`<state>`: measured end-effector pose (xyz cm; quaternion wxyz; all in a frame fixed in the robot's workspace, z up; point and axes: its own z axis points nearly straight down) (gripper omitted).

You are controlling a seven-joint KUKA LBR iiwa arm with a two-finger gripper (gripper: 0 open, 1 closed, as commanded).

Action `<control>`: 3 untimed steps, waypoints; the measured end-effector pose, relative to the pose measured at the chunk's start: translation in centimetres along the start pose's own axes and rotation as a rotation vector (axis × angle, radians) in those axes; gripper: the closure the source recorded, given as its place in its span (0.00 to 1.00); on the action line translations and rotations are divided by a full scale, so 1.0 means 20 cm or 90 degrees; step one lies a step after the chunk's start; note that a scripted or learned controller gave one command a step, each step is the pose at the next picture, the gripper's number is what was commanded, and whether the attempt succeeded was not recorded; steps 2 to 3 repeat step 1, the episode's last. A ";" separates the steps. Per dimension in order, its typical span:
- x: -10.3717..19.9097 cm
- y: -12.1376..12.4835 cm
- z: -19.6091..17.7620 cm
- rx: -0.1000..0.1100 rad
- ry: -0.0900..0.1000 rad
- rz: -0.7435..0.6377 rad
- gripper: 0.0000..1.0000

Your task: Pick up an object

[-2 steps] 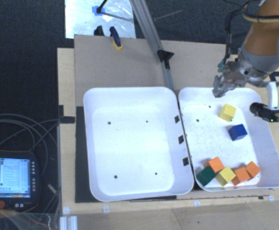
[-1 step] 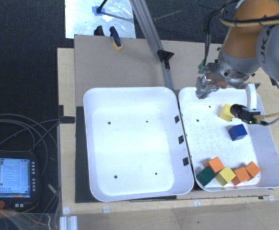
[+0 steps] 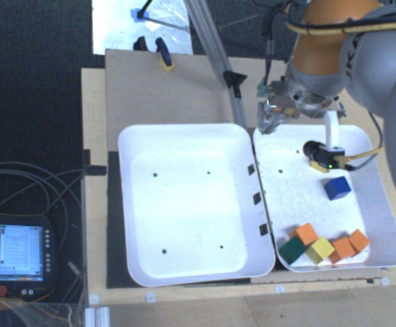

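My gripper [image 3: 267, 122] hangs over the far left corner of the right bin [image 3: 382, 203], just by the divide between the two bins. No object can be seen in it. A blue cube [image 3: 337, 187] lies alone in the middle right of that bin, well in front and to the right of the gripper. Along the bin's near edge sits a cluster: an orange block [image 3: 307, 234], a green block [image 3: 292, 251], a yellow block [image 3: 320, 250] and two more orange blocks [image 3: 351, 244].
The left bin [image 3: 126, 182] lies beside the right one. A black and yellow fitting with a cable [image 3: 318, 155] hangs from the arm above the right bin. A slanted metal pole [image 3: 215, 53] crosses behind the bins. A teach pendant [image 3: 14, 254] lies at lower left.
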<state>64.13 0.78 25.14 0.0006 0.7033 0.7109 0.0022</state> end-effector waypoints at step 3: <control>0.26 0.00 0.06 0.002 0.000 0.000 1.00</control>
